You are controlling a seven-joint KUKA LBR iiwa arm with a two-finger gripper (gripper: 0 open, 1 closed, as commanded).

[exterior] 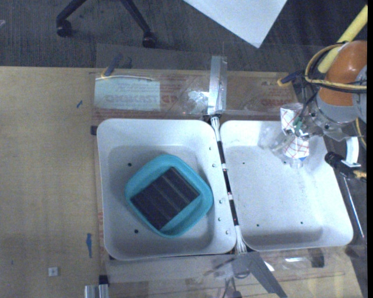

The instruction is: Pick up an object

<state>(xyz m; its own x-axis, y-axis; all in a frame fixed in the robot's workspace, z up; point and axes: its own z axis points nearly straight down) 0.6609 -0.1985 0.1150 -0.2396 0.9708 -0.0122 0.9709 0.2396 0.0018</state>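
A teal square dish (169,195) with a dark ribbed insert lies in the left bin (116,145), turned diagonally. My gripper (293,145) hangs over the far right corner of the right bin (280,209), below the orange band of the arm (344,67). A small white thing with red lines and some clear plastic (298,150) sits right at the gripper's tip. I cannot tell whether it is gripped or only lies beneath.
A metal bracket (218,81) stands behind the seam between the bins. A labelled plastic bag (128,93) lies on the bench behind the left bin. Yellow cables (326,55) loop around the arm's wrist. Chair legs (105,17) show on the floor.
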